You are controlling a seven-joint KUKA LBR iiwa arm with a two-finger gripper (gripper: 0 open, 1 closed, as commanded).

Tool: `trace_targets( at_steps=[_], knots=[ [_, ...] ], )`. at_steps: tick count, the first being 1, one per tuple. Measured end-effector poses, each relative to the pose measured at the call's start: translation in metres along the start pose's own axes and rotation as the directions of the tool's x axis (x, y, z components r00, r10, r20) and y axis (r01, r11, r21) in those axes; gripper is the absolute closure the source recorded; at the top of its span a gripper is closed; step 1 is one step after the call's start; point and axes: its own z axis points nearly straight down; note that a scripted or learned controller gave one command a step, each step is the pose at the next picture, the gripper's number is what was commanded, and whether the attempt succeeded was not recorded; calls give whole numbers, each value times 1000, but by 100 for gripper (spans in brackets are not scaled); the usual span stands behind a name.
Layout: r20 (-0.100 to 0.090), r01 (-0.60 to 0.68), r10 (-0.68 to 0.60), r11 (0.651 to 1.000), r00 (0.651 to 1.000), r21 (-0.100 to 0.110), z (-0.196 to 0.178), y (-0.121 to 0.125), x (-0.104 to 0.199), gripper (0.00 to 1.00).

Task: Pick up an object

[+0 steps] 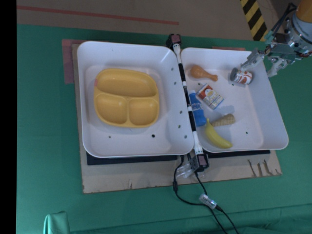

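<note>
End effector: at the far right corner of the right bin, fingers spread apart, grasping nothing; one finger hangs just above the small can, the other sits over the bin's right rim.
Small can: on its side near the far wall, open floor to its right and toward the near edge.
Chicken drumstick: left of the can, apart from it.
Red-and-white carton: mid-bin.
Blue packet: against the left wall.
Ice-cream cone and banana: near-left area, close together.
Left bin: holds a yellow divided tray.
Counter: green cover; cables trail at the near edge.
</note>
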Motion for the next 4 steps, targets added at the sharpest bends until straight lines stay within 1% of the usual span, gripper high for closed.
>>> trace_targets(
  at_steps=[1,2,3,4],
  knots=[
    [3,1,-1,1000,1000,-7,167,21,-23,0],
    [2,-7,7,999,1000,34,176,95,13,0],
    [19,-26,25,996,1000,80,177,110,19,0],
    [20,-27,25,996,999,80,177,110,29,0]
  ],
)
